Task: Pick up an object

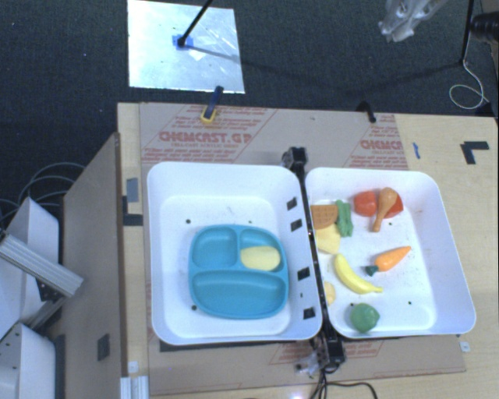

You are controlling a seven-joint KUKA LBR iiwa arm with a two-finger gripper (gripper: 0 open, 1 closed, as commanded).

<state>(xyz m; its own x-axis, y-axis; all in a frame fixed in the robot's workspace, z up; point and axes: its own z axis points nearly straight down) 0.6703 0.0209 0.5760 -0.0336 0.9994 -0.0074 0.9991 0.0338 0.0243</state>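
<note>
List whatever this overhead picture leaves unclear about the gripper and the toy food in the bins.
- Gripper: camera view, blurred and cut off by the top edge; the jaws' state cannot be told.
- Pale yellow piece at the right white bin's left wall: partly hidden by the black divider; its kind is unclear.
- Tan slice beside the small green piece: too small to identify.
- Pale yellow lump in the blue sectioned plastic plate: shape too soft to name.

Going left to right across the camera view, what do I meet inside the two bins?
Blue divided plate → pale yellow piece in its upper right compartment → yellow banana → orange carrot. The cluster at the right bin's upper left overlaps too much to order.
</note>
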